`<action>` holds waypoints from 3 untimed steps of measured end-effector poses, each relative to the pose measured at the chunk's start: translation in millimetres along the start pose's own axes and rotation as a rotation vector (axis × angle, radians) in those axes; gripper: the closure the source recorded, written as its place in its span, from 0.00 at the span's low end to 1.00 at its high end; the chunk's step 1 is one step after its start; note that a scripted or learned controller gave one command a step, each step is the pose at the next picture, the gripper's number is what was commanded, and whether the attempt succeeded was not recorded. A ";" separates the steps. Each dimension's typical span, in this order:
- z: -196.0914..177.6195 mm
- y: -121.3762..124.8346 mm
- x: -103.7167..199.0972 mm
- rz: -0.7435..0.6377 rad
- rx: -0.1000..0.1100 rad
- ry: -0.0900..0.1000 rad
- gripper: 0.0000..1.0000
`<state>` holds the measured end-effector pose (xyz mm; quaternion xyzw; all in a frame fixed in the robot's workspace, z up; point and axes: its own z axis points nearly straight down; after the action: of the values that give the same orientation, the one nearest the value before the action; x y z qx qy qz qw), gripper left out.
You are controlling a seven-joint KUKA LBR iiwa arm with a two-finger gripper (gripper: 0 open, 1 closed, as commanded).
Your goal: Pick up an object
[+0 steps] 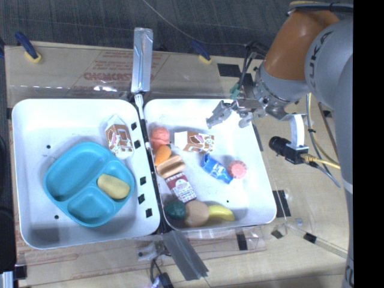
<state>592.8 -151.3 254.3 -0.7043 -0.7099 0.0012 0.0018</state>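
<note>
Blue clamps at bench back edge: one at left corner (28,47), one mid (201,50). Silver strip (141,59) upright between bins' back edges.

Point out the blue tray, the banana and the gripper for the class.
blue tray (63,179), camera view, bare floor of its upper compartment.
banana (221,212), camera view, middle of its curve.
gripper (231,115), camera view, between its fingertips.

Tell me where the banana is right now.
The banana lies in the right bin, near its front edge, just right of a tan round item and below the blue packet.
</note>
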 end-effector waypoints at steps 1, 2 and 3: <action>140.5 -45.3 10.6 -0.001 -0.007 -0.002 0.00; 62.0 -28.5 -26.8 0.082 -0.007 -0.002 0.00; 149.1 -117.9 -32.6 -0.018 0.004 0.002 0.00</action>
<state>474.6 -184.7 105.6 -0.6978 -0.7163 0.0019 0.0037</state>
